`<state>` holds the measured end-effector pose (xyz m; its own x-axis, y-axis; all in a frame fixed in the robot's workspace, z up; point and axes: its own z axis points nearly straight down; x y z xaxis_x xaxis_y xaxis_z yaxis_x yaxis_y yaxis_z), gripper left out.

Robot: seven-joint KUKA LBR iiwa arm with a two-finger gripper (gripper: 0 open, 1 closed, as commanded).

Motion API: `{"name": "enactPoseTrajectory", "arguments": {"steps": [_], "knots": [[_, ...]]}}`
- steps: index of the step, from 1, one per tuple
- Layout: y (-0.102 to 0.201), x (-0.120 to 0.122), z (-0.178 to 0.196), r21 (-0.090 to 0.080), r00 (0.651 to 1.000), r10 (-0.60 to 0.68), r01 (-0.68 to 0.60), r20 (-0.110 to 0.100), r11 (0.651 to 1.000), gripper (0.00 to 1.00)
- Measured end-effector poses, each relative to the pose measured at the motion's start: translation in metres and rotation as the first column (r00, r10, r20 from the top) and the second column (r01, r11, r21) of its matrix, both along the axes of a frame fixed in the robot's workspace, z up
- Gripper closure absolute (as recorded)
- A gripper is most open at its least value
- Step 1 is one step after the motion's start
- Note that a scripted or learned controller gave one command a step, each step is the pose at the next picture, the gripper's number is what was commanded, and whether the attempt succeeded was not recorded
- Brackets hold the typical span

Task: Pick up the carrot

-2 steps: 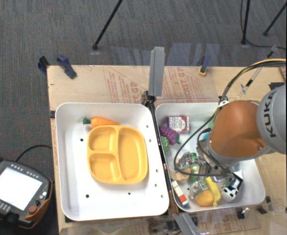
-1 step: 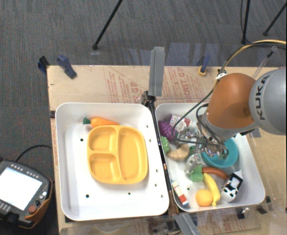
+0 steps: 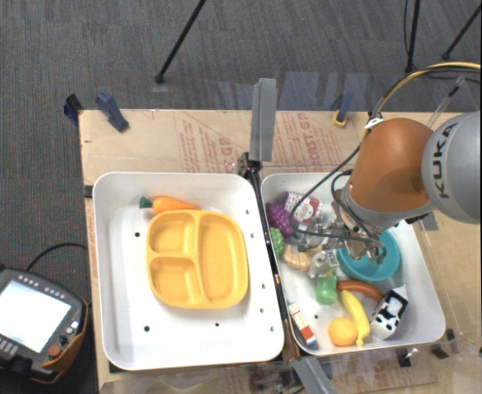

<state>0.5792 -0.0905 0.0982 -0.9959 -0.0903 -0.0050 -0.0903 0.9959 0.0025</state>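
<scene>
The carrot (image 3: 171, 204), orange with a green top, lies in the left bin (image 3: 113, 302) against the far edge of a yellow divided plate (image 3: 198, 258). My gripper (image 3: 332, 251) hangs low over the middle of the right bin (image 3: 432, 302), below the arm's orange band, among the toys there. It is well to the right of the carrot, across the wall between the two bins. I see nothing of the carrot near it.
The right bin is crowded: purple grapes (image 3: 278, 217), a teal bowl (image 3: 374, 259), a red sausage (image 3: 360, 288), a banana (image 3: 355, 313), an orange (image 3: 342, 332), a black-and-white cow (image 3: 387, 312) and a small box (image 3: 304, 323). A control pendant (image 3: 27, 318) sits lower left.
</scene>
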Motion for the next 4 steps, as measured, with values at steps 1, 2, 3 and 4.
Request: {"name": "enactPoseTrajectory", "arguments": {"steps": [1, 2, 3, 4], "knots": [[-0.043, -0.052, 0.173, -0.006, 1.0, 0.007, -0.006, 0.011, 1.0, 1.0], [-0.042, -0.054, 0.166, -0.001, 1.0, 0.007, -0.007, -0.004, 1.0, 0.0], [-0.024, -0.078, -0.009, 0.0, 0.975, -0.224, 0.224, 0.005, 0.975, 0.0], [-0.003, -0.08, 0.039, -0.001, 0.978, -0.21, 0.21, -0.001, 0.978, 0.0]]}}
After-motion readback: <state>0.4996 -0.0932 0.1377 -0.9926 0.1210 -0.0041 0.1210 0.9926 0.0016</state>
